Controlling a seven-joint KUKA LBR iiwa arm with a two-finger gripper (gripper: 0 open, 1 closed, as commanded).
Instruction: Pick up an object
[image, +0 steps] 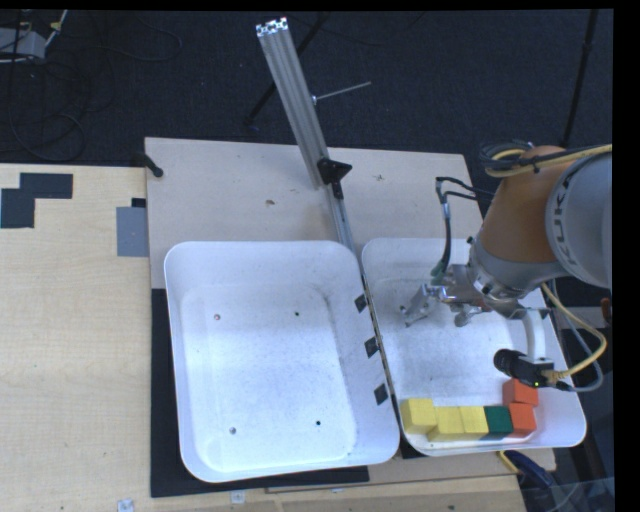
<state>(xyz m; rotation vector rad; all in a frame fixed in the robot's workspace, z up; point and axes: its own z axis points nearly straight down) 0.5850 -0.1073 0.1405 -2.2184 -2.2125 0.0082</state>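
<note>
A row of small blocks lies along the front wall of the right bin (400, 262): yellow blocks (447, 419), a green block (498, 420) and an orange block (523, 421). Another orange block (520, 393) sits just behind the row's right end. My gripper (439, 312) hangs over the middle of the right bin, well behind the blocks and apart from them. Its fingers stand open with nothing between them.
The left bin (190, 265) sits beside the right one, with black clips along their shared wall. A slanted metal rail (300, 110) rises from the back of the bench. Cables and a black connector (515, 364) hang near the right bin's right wall.
</note>
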